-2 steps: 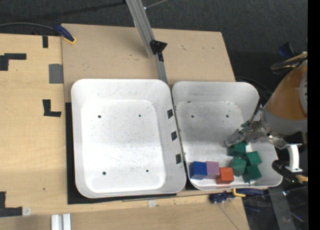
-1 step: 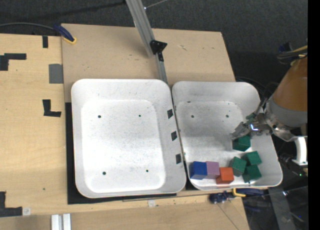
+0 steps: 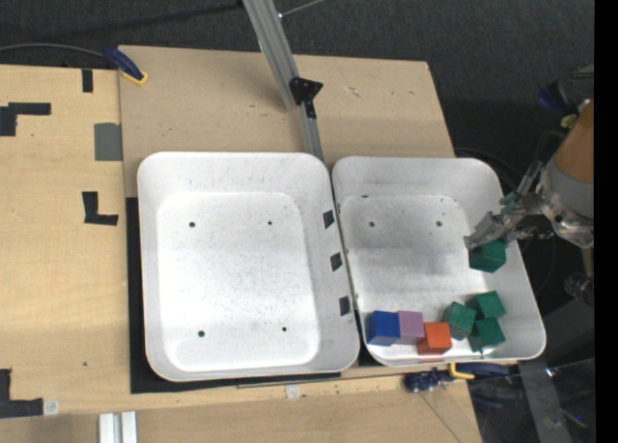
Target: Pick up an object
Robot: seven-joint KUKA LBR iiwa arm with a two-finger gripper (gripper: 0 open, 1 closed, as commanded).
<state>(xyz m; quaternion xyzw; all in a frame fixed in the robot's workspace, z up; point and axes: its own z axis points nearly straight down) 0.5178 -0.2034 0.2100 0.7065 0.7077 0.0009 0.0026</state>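
My gripper reaches in over the right side of the right bin, with the orange-banded arm behind it at the frame's right. A green block sits at its fingertips, raised a little above the bin floor, and the fingers are closed on it. Along the bin's near edge lie a blue block, a purple block and an orange block. Three more green blocks cluster in the near right corner, just below the gripper.
The left bin stands beside the right one, joined by black clips along the shared rim. A slanted metal pole rises from behind the bins. The wooden bench extends left and behind.
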